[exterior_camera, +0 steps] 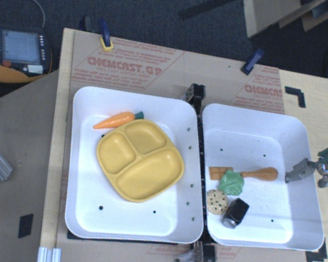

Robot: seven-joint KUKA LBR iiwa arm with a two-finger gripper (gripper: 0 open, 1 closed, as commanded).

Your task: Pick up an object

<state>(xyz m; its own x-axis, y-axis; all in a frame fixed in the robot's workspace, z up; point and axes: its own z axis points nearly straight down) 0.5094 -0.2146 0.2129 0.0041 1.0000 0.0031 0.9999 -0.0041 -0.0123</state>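
Currently at the approach stage, nothing lifted yet

Gripper (301,171) poised at right rim of right bin (307,199), about mid-height along that edge; metal fingers (296,173) angled inward toward bin floor. Cannot tell whether spread or closed; nothing seen between them

Candidates clustered near left wall of right bin, toward its front-left corner:
- wooden spoon (250,172), lying crosswise, bowl end pointing right, closest to gripper
- green leaf (231,182), touching spoon handle, partly over it
- cookie (217,201), just below leaf, against left wall
- black block (235,212), beside cookie, tilted

Left bin (81,145): yellow divided plate (139,160) in centre, carrot (114,120) at back-left, touching plate rim, a little green showing at its stalk end. Well apart from gripper

Judged best target: spoon's bowl end, free of neighbours, open floor around it. Better to descend straight down with fingers straddling the handle across its narrow width, not along it. Worth avoiding the leaf–cookie–block crowd: likely to nudge several at once, and the cookie sits too close to the wall for a finger to slip in
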